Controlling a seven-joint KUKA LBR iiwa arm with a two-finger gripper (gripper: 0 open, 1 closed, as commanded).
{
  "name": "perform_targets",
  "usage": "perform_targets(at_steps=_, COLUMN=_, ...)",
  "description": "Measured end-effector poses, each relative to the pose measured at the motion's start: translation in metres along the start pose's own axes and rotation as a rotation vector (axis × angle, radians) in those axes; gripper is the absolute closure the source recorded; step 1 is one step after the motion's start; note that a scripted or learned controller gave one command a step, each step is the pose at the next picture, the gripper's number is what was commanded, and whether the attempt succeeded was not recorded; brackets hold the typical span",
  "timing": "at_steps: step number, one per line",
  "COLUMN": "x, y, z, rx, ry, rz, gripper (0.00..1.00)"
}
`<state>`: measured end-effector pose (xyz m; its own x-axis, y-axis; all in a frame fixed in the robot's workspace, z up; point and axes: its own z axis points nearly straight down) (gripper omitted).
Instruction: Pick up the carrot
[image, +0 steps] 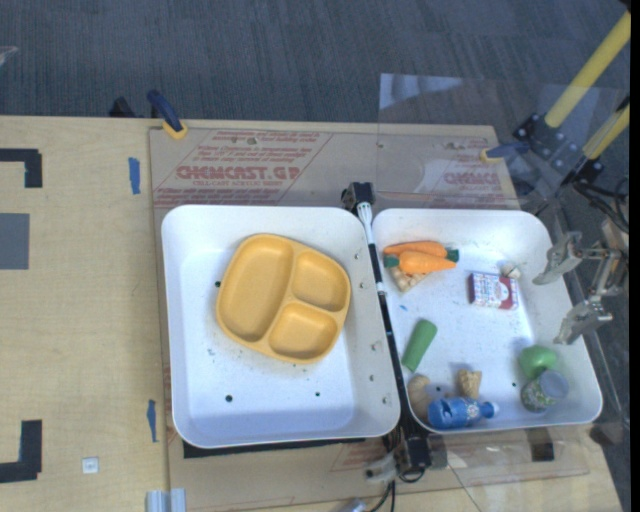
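Well, the biggest thing under me is the bench (70, 330), pale wood, with a sheet of printed cardboard (250, 165) lying beneath two white bins. The left bin (190, 400) holds one yellow plate (283, 296) with three compartments, sitting near the bin's middle. The right bin (520, 225) carries all the clutter. Counting down by size, I see one green cylinder (419, 344) lying at a slant near the divider, one blue bottle (460, 410) on its side at the near edge, one red and white packet (492, 290), one green rounded piece (537, 358) with one grey can (545, 390) just beside it, and three small tan bits (468, 380), the smallest things in the bin. Two orange pieces lie side by side and touching in the far left corner of the right bin, close to the divider, green tops pointing right: the carrot (425, 263) and a second carrot (412, 248) just behind it. One tan bit sits against their left ends. My gripper (567, 292) hangs over the right rim of the right bin, its fingers spread wide with nothing between them. The carrot lies well apart from it across the bin, with the red and white packet between us.
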<state>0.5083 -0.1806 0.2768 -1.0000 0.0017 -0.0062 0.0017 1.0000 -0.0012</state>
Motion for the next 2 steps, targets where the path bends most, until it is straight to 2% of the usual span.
perform_targets(at_steps=1, x=-0.067, y=0.017, z=0.078, rx=-0.003, ry=0.005, rz=0.146, gripper=0.00)
perform_targets(at_steps=2, x=-0.132, y=0.047, z=0.124, rx=-0.003, ry=0.002, rz=0.225, gripper=0.00)
